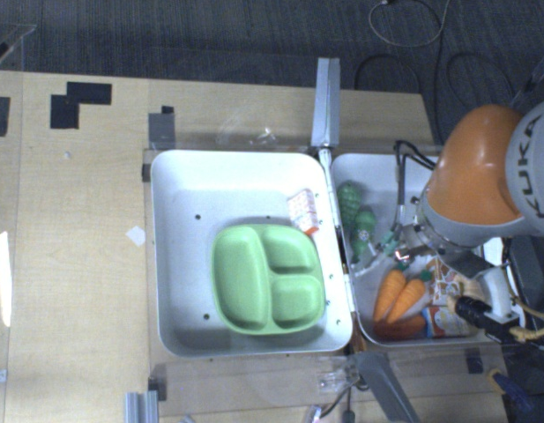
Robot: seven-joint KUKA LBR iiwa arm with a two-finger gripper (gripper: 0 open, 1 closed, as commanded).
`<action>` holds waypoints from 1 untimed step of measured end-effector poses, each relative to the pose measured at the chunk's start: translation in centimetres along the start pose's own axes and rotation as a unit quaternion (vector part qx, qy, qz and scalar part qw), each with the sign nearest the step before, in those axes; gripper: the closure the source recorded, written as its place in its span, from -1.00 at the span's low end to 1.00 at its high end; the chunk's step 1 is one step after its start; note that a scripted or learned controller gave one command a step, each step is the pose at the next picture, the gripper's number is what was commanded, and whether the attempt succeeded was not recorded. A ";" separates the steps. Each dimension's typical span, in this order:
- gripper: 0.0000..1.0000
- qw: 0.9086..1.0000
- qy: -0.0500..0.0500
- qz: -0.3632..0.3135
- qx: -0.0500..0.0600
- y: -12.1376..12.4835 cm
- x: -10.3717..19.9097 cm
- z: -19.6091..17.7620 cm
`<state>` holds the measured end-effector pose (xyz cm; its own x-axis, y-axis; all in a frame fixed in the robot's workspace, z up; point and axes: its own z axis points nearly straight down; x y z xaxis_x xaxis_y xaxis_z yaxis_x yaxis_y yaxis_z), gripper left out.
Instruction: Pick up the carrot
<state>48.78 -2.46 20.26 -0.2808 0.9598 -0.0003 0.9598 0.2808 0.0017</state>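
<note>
at right bin (368,329) near edge: carrot (391,294), beside a second orange piece.
tool (404,247): just above carrot; opening cannot be told.
handling: likely light, stiff, smooth; grasp mid-body.

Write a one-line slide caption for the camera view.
KUKA arm reaches into the right bin above two carrots; a green divided plate lies in the left bin.

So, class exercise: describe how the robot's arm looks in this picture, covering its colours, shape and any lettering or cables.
The arm is bulky and rounded. A large, smooth orange band sits beside a grey shell that carries dark letters reading KUK at the picture's edge. Below the band, thin black cables loop near the wrist, and the gripper end is a cluster of small metal and wired parts.
</note>
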 end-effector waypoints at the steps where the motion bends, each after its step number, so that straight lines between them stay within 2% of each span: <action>1: -1.00 0.983 0.000 -0.183 0.000 -0.7 -2.6 1.9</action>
<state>48.80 -5.12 18.36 -0.6065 0.7951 -0.0013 0.7951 0.6065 0.0024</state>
